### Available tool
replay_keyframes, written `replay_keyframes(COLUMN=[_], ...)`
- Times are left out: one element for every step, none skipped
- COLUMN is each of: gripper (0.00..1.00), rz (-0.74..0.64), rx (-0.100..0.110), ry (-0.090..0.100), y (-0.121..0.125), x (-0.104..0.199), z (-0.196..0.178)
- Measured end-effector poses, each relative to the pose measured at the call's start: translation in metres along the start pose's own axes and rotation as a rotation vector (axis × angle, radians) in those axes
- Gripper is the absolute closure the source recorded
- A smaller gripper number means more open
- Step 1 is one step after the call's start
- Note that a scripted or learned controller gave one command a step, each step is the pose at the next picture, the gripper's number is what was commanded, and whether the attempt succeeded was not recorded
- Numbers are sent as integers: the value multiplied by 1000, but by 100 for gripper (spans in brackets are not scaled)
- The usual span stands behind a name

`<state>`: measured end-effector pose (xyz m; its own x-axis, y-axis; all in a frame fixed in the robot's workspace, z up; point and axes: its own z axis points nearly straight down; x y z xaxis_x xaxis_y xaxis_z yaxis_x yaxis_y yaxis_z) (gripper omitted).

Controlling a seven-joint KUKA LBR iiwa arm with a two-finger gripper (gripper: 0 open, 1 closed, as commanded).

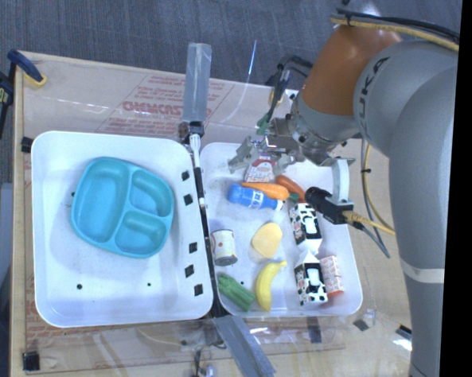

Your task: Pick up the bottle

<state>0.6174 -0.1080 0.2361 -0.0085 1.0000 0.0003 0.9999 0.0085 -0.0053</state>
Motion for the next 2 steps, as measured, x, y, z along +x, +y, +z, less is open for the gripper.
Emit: replay_keyframes(gripper=[0, 100], rz=[-287, -291], rx=[-4, -4], ry=[-1, -2], y=[-24, -23], x=[-8, -9], z=[113, 103])
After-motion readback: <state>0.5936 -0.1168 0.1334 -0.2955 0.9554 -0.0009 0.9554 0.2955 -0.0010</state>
